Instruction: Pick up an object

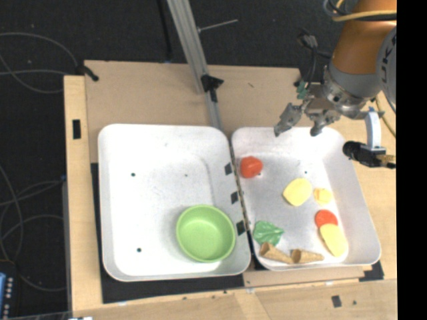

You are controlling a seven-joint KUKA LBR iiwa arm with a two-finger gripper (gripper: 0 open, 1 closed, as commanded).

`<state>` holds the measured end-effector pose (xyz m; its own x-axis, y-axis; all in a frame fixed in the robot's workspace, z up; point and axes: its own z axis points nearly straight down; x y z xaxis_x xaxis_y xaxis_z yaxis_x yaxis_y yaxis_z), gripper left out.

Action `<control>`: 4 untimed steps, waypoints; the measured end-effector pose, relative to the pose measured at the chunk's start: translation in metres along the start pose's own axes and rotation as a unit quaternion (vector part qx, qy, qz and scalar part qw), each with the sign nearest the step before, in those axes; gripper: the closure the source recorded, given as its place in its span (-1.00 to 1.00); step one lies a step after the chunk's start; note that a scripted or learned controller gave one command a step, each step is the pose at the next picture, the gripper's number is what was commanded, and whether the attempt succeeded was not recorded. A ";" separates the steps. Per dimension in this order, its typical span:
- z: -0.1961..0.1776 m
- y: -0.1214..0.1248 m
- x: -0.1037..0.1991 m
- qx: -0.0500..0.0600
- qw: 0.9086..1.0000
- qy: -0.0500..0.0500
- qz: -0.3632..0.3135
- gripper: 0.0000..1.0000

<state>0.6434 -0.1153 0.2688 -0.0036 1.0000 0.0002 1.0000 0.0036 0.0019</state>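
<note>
Arm: grey with orange band, it reaches in from the right and hangs over the far edge of the right bin [353, 179].
Gripper [298, 126]: two fingers are spread apart, nothing is between them.
Right bin: a red ball [251, 167] near the left wall, a yellow piece [297, 192] in the middle, a small yellow cube [323, 195] just beside it, a red and yellow piece [330, 232] near the right side, a green leaf [267, 232] and brown cones [290, 254] at the near edge.
Left bin [133, 159]: a green bowl [205, 233] stands in the near right corner.
Bench [133, 92]: brown board under both bins.
</note>
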 end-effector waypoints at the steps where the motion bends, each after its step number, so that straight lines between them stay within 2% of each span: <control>1: 0.000 0.000 0.000 0.000 1.000 0.000 0.000 -1.00; 3: 0.088 -0.003 0.005 0.003 1.000 -0.002 0.002 -1.00; 4: 0.131 -0.001 -0.008 -0.002 1.000 -0.003 0.003 -1.00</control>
<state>0.6424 -0.1235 0.1375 0.0033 1.0000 -0.0055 1.0000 -0.0033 0.0062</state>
